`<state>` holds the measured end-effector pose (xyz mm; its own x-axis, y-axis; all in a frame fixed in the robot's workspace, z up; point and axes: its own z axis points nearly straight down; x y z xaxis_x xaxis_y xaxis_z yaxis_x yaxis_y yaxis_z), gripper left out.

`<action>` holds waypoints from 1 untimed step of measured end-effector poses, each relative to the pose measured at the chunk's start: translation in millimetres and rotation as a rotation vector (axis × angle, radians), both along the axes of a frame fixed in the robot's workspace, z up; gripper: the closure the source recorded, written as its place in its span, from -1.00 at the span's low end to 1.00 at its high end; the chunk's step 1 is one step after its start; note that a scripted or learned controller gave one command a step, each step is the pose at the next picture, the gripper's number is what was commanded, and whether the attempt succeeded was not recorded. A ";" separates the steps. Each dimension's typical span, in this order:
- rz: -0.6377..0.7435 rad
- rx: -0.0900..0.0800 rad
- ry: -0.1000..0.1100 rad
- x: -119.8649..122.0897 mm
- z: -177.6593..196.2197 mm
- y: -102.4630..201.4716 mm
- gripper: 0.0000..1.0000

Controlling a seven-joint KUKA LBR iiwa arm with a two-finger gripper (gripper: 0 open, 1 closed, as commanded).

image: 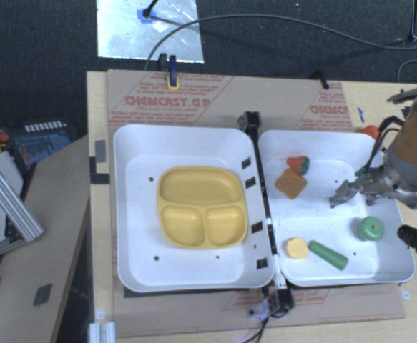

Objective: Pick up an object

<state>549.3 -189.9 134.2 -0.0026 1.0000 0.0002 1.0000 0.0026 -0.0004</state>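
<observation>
Gripper (339,197): we see it low over the right bin (390,269), just right of the brown piece; nothing sits between its fingers, and we cannot tell how wide they stand (too small and dark to read).
Arm (414,148): we see it enter from the right, well right of the brown piece.
Brown piece (291,184): our landmark, lying flat in the right bin's upper left part.
Red piece (298,164): just above the brown piece, touching or nearly so; we cannot tell which.
Yellow piece (297,248): well below the brown piece, near the bin's front wall.
Green stick (327,255): below and right of the brown piece, just beside the yellow piece.
Green disc (370,228): well right of the brown piece and lower.
Yellow tray (199,206): well left of the brown piece, in the left bin (133,191).
</observation>
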 end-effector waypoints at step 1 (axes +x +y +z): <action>-0.001 0.000 0.001 0.0 -52.1 0.6 -1.00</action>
